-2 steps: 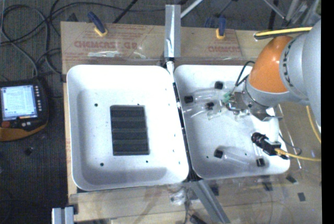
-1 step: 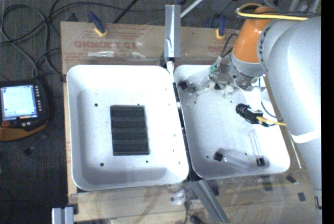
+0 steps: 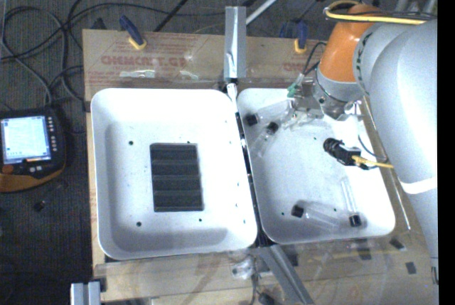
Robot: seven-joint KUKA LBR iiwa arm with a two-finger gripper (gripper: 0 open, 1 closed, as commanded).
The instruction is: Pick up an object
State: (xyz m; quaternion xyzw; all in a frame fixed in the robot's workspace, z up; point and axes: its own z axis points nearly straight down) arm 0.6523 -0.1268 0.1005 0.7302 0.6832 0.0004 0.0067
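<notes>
End effector (image 3: 302, 106) low over right bin (image 3: 370, 225), near clear tubes (image 3: 274, 127).
Grip state impossible to tell; dark ribbed block (image 3: 176, 177) in left bin (image 3: 114, 154).

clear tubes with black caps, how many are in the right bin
4, maybe more behind the arm: two at the upper left, one along the bottom, one at the lower right of the right bin.

The gripper (image 3: 295, 111) hangs over the right bin's (image 3: 380, 225) far-left part, near clear tubes (image 3: 266, 126); a black ridged block (image 3: 176, 177) lies in the left bin (image 3: 106, 154).
</notes>
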